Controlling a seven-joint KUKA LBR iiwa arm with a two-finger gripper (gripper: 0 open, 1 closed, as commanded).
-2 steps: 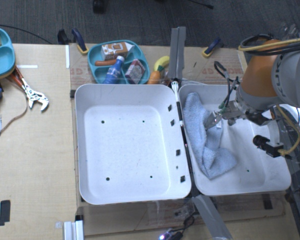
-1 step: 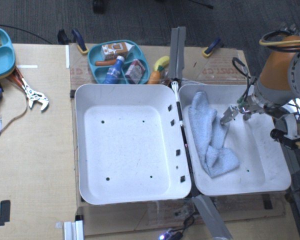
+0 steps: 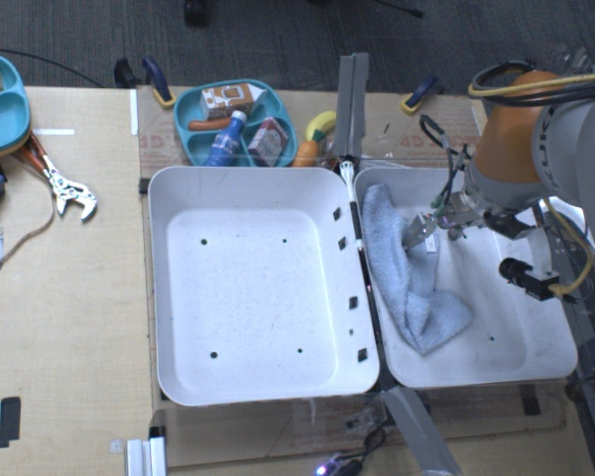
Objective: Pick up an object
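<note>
The left shallow white plastic bin [image 3: 258,296] lay well to the left of the fingers. In the right white bin [image 3: 496,350], the crumpled light blue cloth [image 3: 402,276] lay just left of and under the two-finger gripper [image 3: 423,234]; whether its fingers were wide or narrow, I cannot tell.

Even, bright overhead light fills my bench; the white bins [image 3: 258,286] look slightly washed out, shadows are soft, and my wrist area seems perhaps mildly blurred.
</note>
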